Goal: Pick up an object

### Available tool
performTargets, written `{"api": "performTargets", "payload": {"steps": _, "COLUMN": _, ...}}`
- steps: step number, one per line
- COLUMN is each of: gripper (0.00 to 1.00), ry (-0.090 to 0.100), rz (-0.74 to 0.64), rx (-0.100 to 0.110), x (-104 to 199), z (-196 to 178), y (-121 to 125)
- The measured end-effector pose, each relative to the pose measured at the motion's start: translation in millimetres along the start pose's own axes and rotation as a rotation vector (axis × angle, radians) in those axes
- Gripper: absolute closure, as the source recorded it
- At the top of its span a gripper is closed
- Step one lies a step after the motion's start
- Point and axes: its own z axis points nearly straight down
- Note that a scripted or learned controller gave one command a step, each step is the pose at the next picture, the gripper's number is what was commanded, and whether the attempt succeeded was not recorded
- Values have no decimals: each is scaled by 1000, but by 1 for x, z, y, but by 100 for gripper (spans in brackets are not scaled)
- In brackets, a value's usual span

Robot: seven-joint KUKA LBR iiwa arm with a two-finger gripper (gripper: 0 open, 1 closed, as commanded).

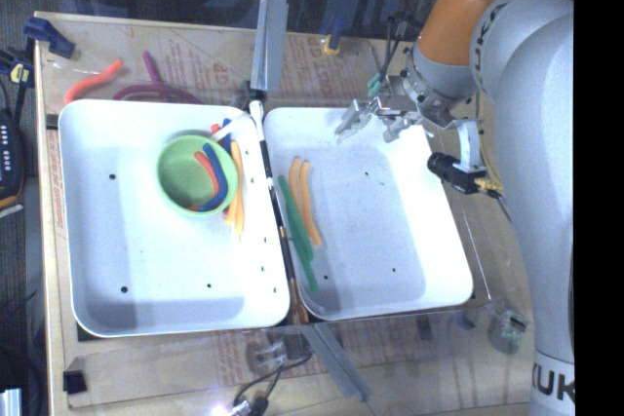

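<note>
Orange sticks (305,200) lie well apart from the end effector (375,124).

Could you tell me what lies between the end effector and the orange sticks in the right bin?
In the camera view, only bare white bin floor separates the end effector from the orange sticks.

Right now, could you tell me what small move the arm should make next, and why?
Probably carry the open pincer toward the orange sticks and the green stick in the right bin, then lower. It hangs at the bin's far edge, gripping nothing.
</note>
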Motion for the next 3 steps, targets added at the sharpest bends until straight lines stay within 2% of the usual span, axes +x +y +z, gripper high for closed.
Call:
{"api": "performTargets", "payload": {"steps": 1, "gripper": 0, "ry": 0, "rz": 64, "rx": -3, "x": 61, "z": 109, "y": 13}}
{"api": "performTargets", "payload": {"steps": 2, "gripper": 100, "ry": 2, "rz": 59, "rx": -2, "x": 63, "z": 99, "y": 13}}
{"api": "performTargets", "payload": {"steps": 3, "gripper": 0, "ry": 2, "rz": 58, "rx": -2, "x": 63, "z": 99, "y": 13}}
